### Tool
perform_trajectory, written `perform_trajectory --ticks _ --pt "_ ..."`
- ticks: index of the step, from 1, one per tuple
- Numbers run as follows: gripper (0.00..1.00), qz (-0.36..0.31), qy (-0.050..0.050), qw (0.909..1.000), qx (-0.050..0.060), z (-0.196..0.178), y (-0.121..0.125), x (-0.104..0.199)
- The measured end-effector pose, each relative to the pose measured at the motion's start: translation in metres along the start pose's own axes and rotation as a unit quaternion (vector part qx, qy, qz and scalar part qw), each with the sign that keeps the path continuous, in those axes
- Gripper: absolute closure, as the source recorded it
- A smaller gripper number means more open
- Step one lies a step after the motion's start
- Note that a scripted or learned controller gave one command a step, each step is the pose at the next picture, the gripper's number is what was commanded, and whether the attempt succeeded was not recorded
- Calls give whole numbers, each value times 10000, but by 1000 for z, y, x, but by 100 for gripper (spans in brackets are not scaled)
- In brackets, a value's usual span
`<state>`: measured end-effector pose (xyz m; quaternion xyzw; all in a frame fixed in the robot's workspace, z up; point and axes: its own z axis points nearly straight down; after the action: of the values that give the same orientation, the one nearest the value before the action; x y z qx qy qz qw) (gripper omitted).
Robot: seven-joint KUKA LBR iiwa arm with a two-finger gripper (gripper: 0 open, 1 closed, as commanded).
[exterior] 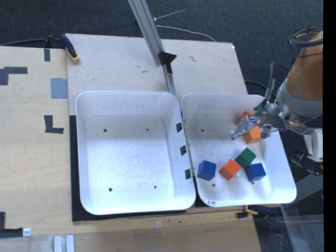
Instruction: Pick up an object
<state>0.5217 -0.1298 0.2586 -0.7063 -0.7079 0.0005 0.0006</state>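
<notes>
We see the hand (247,128) low in the right bin (210,109), down at an orange block (253,135). We cannot tell its state. We judge nothing lifted yet; grasp and raise remain.

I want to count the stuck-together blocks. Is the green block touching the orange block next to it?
Touching. The camera view shows the green block pressed against the upper right side of the orange block in the right bin, with no white floor visible between them.
</notes>
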Motion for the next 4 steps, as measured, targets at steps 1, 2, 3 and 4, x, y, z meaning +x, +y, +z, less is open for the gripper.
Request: perform_trajectory --ticks 1,2,3,4 --pt "0 13 -12 10000 -62 141 -34 18" --pt "0 22 -39 9999 -148 149 -9 2" --pt "0 54 -88 9996 -247 152 -26 30" --pt "0 -11 12 9999 -136 153 40 -19"
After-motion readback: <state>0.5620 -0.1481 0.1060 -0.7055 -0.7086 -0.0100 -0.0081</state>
